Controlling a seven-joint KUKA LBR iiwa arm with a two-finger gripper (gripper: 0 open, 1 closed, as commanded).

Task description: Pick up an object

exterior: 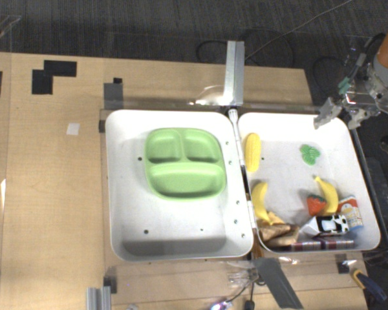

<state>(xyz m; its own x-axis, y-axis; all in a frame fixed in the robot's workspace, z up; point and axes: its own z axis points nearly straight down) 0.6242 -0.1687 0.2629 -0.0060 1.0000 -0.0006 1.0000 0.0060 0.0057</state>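
My gripper [339,112] hangs over the far right corner of the right bin [291,124], with nothing visible between its fingers. Below it in that bin lie a small green leafy piece [310,153], a yellow corn-like piece [252,151] by the left wall, a banana [260,200], another banana [328,192] over a red item [317,205], a brown bread-like item [279,232], and small packaged items [341,221] along the near edge.
The left bin [126,173] holds a green sectioned plate [183,161]. A metal post [235,70] stands behind the seam between the bins. Cables run across the dark floor beyond the bench.
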